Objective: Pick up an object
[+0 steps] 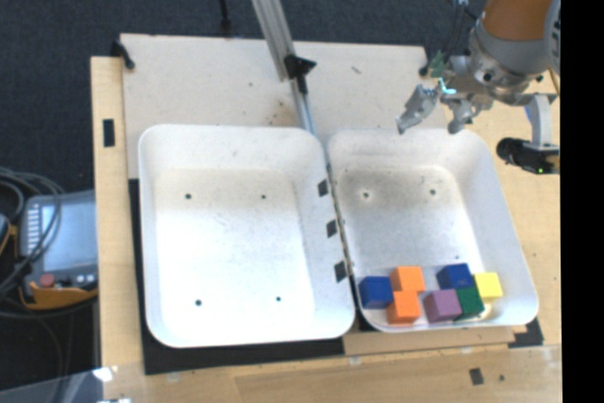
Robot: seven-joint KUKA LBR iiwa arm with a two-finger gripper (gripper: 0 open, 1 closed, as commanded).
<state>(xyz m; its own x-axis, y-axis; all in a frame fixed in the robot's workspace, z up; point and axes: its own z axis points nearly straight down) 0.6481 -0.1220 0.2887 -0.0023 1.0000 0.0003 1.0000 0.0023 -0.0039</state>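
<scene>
Jaws apart and holding nothing, the metal two-finger gripper hangs from the bent grey-and-orange arm, small coloured blocks lying well below.

- Small coloured blocks are clustered at the near edge of the right bin.
- Blue, orange, purple, green and yellow ones are seen, touching.
</scene>
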